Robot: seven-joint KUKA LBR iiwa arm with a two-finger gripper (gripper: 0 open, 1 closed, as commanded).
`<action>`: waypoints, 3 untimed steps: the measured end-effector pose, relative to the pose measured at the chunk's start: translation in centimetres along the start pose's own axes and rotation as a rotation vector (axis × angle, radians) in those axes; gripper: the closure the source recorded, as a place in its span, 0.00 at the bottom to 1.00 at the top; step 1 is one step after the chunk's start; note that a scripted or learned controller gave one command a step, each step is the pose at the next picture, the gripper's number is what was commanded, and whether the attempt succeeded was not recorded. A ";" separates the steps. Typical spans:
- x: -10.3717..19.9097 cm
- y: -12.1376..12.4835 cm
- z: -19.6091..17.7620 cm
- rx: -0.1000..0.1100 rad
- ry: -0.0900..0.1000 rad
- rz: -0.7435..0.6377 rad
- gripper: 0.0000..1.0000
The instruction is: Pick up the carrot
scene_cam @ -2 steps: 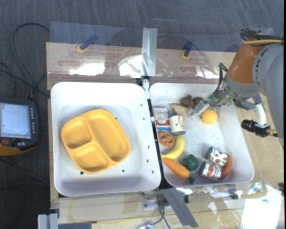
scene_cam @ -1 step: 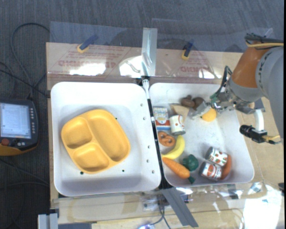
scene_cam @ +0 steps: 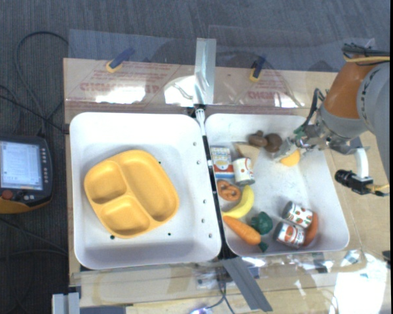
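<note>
One claw [scene_cam: 300, 140] sits at the upper right of the right bin [scene_cam: 327, 195], beside a yellow wedge [scene_cam: 289, 157]; whether it is released or clenched cannot be told at this size. Carrot [scene_cam: 241, 229] lies at lower centre of the frame, near the bin's front left corner, just below the banana [scene_cam: 242, 203], well apart from the claw. Approach and grasp both remain.
</note>
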State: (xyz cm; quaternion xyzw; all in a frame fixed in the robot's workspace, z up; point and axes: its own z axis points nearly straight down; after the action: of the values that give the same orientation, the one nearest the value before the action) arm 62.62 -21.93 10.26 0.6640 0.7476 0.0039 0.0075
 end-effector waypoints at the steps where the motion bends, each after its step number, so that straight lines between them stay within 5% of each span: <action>1: 10.4 4.5 0.8 -0.004 0.000 -0.147 1.00; 3: 11.5 4.7 0.9 -0.002 -0.001 0.325 1.00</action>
State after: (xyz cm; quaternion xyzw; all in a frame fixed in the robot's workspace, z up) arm 65.92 -9.94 9.41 0.7762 0.6304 0.0053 0.0080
